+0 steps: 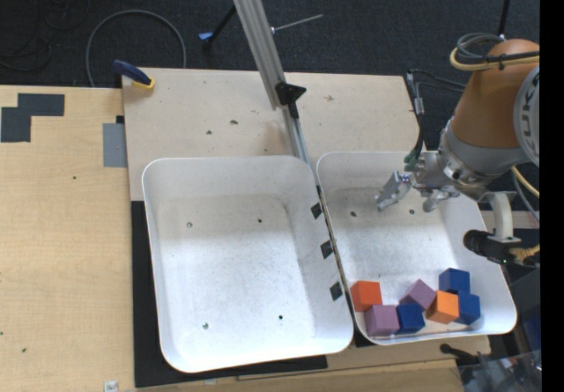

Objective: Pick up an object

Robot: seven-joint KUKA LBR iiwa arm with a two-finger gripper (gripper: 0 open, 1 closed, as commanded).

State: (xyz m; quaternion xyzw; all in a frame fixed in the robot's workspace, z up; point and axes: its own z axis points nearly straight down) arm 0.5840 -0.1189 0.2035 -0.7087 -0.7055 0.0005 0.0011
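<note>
While the left bin [238,258] sits bare, the right bin [388,232] keeps orange, purple and blue blocks [414,304] at six o'clock; the end effector [398,190], prongs spread and gripping nothing, hangs toward twelve.

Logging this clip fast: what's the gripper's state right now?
Gripper: nothing held, above the right bin; open or shut cannot be told.

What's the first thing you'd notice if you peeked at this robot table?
The bright blocks, orange, purple and blue, huddled in the near corner of the right bin. Then the arm with its orange band, reaching in from the right, its gripper above that bin's far end. The left bin sits beside it.
</note>
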